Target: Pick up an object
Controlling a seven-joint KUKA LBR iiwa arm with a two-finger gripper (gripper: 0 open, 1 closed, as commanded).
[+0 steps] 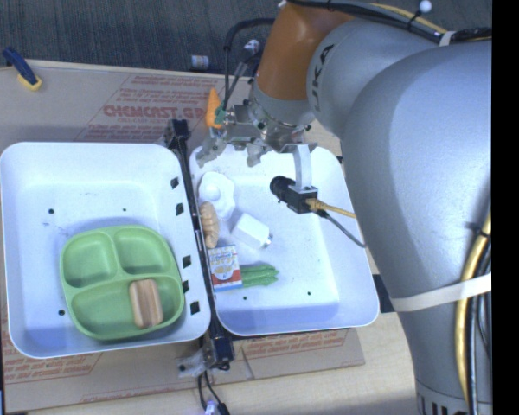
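While the gripper hovers over the right bin's far end, its jaws look spread, pinching nothing. Loose stuff sits below: white cup, bread roll, small carton, green beans.

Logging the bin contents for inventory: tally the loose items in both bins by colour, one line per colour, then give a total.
Green: 2, the divided plate and the bean pods
Tan or brown: 2, the block on the plate and the bread piece
White: 2, the cup-like piece and the small box
Multicoloured: 1, the printed carton
Total: 7
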